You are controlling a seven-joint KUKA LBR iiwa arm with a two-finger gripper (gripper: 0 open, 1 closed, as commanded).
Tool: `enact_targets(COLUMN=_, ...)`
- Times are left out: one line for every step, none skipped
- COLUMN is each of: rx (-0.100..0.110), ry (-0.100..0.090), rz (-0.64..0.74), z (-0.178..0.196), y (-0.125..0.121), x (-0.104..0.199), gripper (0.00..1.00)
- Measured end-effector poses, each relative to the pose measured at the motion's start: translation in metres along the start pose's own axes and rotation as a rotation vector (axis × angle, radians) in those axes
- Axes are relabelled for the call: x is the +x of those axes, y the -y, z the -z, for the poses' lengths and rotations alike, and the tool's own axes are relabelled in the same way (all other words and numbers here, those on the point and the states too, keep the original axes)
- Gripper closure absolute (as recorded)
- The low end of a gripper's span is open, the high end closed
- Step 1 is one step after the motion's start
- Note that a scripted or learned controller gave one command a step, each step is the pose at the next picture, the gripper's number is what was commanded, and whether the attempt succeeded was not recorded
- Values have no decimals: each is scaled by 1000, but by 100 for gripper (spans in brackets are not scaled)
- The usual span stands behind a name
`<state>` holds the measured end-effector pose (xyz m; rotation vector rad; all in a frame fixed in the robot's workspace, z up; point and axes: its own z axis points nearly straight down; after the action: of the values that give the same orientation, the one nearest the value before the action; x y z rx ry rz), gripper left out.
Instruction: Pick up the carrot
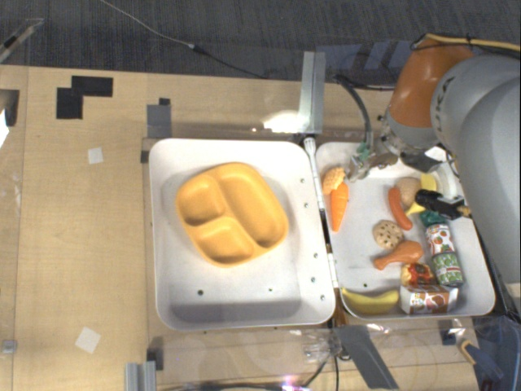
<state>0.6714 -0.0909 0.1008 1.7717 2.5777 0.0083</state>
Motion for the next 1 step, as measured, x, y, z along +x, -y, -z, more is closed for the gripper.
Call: enact_targets(rx=-6, ry=-8, rz=31, z=91, y=-49, x=122, gripper=100)
